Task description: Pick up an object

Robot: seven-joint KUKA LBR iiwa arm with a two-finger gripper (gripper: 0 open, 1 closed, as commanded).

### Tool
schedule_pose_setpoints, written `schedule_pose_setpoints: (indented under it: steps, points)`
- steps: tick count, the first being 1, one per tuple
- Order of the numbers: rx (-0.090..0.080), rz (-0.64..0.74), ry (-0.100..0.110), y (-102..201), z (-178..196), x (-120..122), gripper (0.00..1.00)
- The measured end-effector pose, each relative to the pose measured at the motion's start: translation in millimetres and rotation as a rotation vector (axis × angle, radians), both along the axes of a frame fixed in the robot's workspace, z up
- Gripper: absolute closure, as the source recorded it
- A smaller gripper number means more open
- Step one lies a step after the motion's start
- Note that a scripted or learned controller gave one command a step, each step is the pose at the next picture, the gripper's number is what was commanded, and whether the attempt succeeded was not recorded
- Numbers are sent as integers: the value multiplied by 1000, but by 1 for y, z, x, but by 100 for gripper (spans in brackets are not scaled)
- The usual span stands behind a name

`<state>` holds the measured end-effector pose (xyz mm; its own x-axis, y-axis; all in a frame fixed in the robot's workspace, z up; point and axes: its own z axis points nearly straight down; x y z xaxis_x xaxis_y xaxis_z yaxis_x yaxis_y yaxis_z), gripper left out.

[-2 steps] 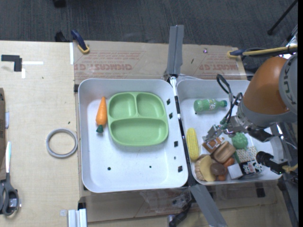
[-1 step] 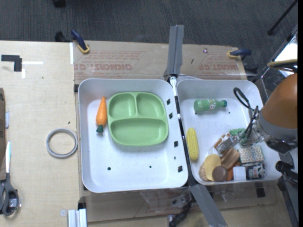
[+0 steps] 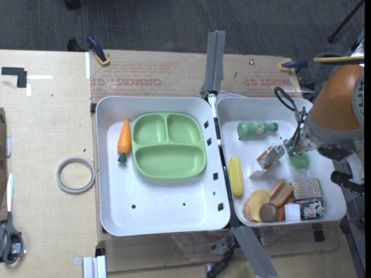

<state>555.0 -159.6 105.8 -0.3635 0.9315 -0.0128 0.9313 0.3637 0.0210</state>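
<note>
My gripper [image 3: 294, 149] is low in the right bin [image 3: 229, 112], at its right side, under the grey wrist and orange band. A small green object [image 3: 300, 160] lies right beneath it, partly hidden. Just to its left sits a small silver-and-orange item [image 3: 270, 156]; whether the gripper touches it is unclear. Behind lies a green bottle [image 3: 257, 128] on its side. A corn cob [image 3: 235, 175] rests along the bin's left wall. At the front are a hot dog bun [image 3: 280, 192], a tan disc [image 3: 258, 202], a brown round piece [image 3: 268, 212], a woven block [image 3: 306, 188] and a small printed box [image 3: 312, 210].
The left bin [image 3: 162, 213] holds a green divided plate [image 3: 169, 145] and a toy carrot [image 3: 124, 136] beside it. A grey ring [image 3: 76, 174] and scissors [image 3: 10, 236] lie on the bench to the left. A metal bar [image 3: 214, 62] stands behind the bins.
</note>
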Motion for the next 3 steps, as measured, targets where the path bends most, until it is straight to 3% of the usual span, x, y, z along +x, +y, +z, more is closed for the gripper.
schedule_pose_setpoints:
  steps: [1, 2, 3]
  points:
    - [7, 55, -9, -25, 1, -26, 0]
    - [13, -193, 6, -26, 11, 50, 0]
    - [8, -182, 5, -56, 8, 39, 0]
